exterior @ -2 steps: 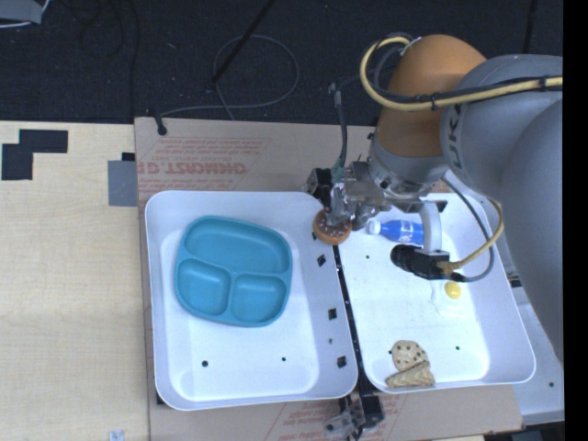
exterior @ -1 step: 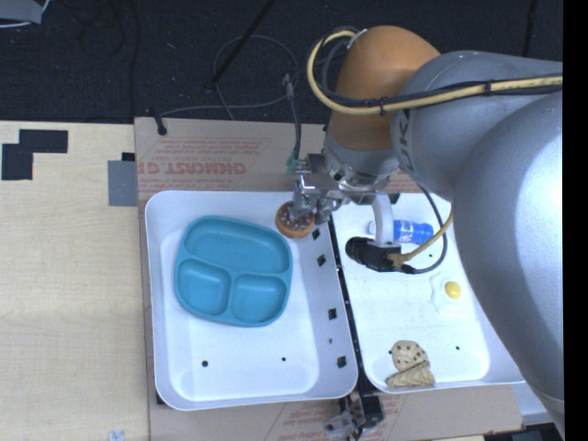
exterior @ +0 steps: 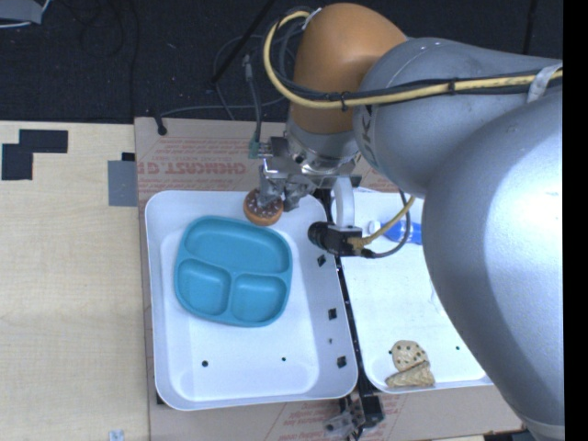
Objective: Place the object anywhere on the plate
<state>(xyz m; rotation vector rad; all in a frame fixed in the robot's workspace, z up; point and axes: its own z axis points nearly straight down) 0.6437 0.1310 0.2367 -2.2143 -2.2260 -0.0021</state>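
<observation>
A small round brown object point(exterior: 263, 210), doughnut-like, hangs at the tip of the claw point(exterior: 268, 197), just above the far edge of the blue plate point(exterior: 233, 271). The claw's fingers appear closed on its upper side, though the grip itself is partly hidden by the metal of the wrist. The object sits over the plate's far rim, near the back wall of the left bin point(exterior: 170, 338), not yet resting in any of the plate's three compartments.

The plate lies in the far half of the left bin, its near side leaving a broad stretch of bare white floor toward the front wall. The arm point(exterior: 478, 182) covers much of the right bin point(exterior: 395, 310), with a yellow cable looping over the orange band. A black fitting point(exterior: 333, 237) on the wrist hangs over the divide between the two bins. In the right bin's near corner lie a speckled cookie-like piece point(exterior: 407, 352) and a pale wedge point(exterior: 411, 375), touching each other, well apart from the plate. Something blue point(exterior: 409, 232) shows partly under the arm. The surface point(exterior: 64, 292) to the left is pale wood.
</observation>
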